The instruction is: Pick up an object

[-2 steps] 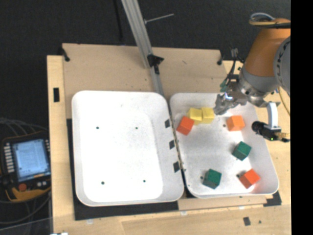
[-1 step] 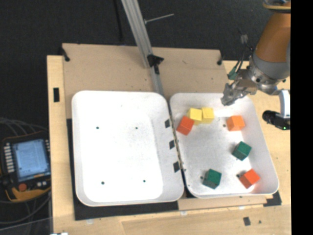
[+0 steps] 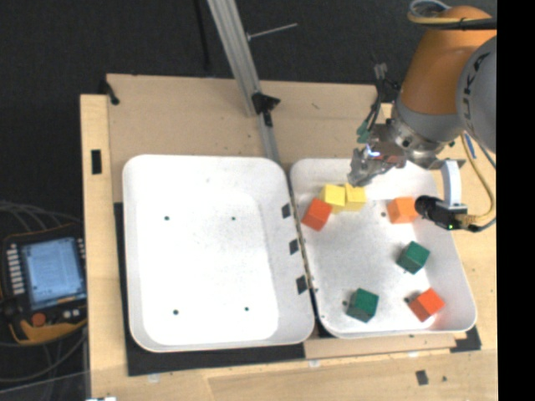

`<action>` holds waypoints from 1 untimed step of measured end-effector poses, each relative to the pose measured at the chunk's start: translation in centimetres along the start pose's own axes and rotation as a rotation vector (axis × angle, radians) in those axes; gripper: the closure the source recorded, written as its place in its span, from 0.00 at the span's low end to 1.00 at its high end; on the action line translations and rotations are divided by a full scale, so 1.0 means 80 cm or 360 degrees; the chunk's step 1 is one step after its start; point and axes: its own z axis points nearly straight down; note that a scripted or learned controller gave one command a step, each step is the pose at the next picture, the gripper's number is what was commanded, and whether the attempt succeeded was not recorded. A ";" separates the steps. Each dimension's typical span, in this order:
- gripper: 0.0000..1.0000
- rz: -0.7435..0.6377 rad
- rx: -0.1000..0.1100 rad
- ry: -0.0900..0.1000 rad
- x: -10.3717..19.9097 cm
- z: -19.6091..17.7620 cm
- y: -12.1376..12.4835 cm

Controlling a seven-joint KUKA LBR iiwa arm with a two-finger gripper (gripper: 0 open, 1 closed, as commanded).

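My gripper (image 3: 364, 175) hangs over the back edge of the right bin (image 3: 372, 253), just above and behind two yellow blocks (image 3: 344, 196) that lie side by side. An orange block (image 3: 317, 215) sits to the left of the yellow pair, close to the bin's left wall. Another orange block (image 3: 402, 210) lies to the right of them, under the arm's cable. Nothing is visibly held in the gripper.
Two green blocks (image 3: 413, 258) (image 3: 363, 304) and a third orange block (image 3: 426, 304) lie in the front half of the right bin. The left bin (image 3: 209, 249) stands beside it. A metal pole (image 3: 242, 57) slants up behind the bins. A handheld pendant (image 3: 46, 274) lies at far left.
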 end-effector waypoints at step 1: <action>1.00 0.0002 0.0004 0.0001 0.051 0.004 -0.024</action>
